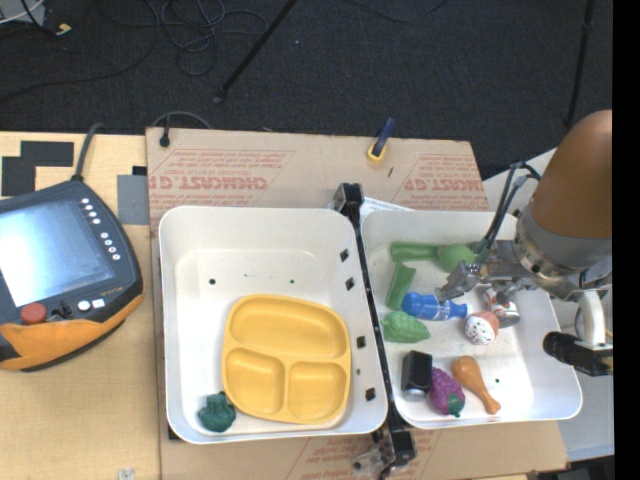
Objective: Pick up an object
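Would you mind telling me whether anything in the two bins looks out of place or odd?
Nothing looks damaged or spilled. The one oddity: a small dark green toy lies alone at the left bin's front corner beside the yellow divided plate, while every other toy is in the right bin.

Grey arm (pixel 560 238) with rounded orange band (pixel 580 173), thin black cables, silvery metal wrist.

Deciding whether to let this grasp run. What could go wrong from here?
1. Clutter: the gripper sits low in the right bin, close to the blue object, the white ball and the green tool. It may nudge one, or catch two.
2. The ball looks round and could roll away on contact.
3. The purple toy, black block and orange piece lie packed together, so a later pick there looks awkward.
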Available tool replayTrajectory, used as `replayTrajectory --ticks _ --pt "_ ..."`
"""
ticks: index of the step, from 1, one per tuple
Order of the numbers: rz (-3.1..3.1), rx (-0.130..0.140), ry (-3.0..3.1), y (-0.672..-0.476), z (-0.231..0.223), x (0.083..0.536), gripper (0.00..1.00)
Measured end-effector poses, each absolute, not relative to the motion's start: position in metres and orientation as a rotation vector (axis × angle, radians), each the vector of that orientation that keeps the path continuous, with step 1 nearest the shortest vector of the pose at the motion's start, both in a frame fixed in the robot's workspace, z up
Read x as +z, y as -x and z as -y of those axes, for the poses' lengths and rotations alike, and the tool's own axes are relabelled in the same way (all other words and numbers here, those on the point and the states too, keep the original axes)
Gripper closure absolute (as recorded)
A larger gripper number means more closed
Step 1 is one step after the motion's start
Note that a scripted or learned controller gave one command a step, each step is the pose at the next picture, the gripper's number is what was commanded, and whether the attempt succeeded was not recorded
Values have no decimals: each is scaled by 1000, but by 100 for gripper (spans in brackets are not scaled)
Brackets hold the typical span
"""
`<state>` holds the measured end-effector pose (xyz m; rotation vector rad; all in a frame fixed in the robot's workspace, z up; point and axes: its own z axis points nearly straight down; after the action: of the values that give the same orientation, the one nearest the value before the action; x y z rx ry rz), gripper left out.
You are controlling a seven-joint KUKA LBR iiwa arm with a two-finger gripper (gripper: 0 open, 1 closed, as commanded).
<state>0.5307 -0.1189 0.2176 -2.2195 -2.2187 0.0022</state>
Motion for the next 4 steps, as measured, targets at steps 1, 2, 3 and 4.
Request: replayTrajectory --ticks 1,2,3,4 --pt "2208 12 2219 -472 153 129 0" --pt "2207 2 2229 -476 154 144 100" --pt "2201 2 2234 -476 155 153 100" --pt "2234 -12 2233 -534 188 409 100"
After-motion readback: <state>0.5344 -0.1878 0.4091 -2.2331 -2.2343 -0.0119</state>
